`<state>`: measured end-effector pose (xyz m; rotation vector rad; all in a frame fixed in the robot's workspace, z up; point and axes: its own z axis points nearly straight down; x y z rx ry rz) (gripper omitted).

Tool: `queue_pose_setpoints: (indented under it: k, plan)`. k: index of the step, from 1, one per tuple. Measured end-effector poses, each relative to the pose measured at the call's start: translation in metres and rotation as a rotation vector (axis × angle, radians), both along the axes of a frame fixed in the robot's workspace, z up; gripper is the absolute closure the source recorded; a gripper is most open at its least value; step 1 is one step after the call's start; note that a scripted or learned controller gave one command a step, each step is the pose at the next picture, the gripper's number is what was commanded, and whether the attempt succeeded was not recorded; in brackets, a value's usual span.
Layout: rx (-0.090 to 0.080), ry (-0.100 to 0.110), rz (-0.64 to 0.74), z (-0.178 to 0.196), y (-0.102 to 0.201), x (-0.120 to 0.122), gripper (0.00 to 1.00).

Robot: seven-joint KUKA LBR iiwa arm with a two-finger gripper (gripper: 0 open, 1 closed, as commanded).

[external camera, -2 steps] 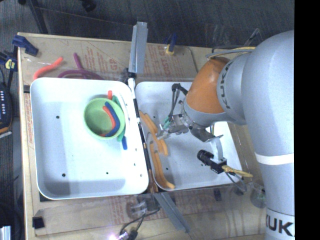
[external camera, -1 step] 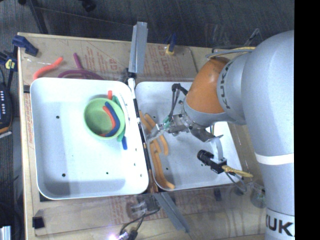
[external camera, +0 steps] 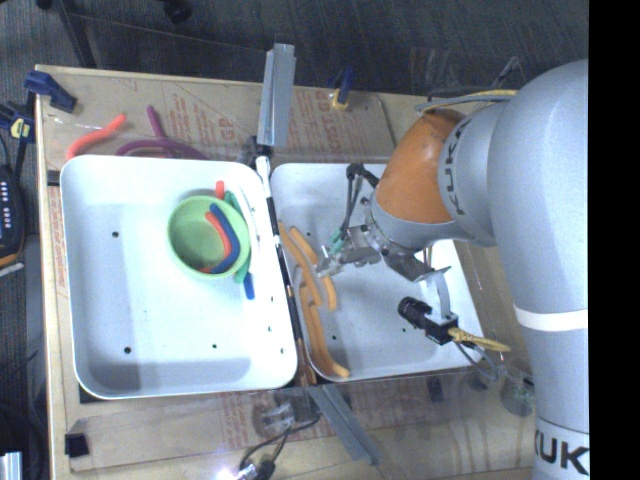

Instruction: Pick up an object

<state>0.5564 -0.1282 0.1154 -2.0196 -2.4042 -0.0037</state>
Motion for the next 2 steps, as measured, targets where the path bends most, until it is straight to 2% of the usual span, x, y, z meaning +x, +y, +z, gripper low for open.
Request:
queue_pose_setpoints:
  k: [1, 2]
  plan:
    - [-0.002, 0.003, -0.148, 0.0764, 0.0709, 0.0269, 1.00]
    - [-0.002, 0.004, -0.149, 0.0763, 0.0708, 0.0268, 0.00]
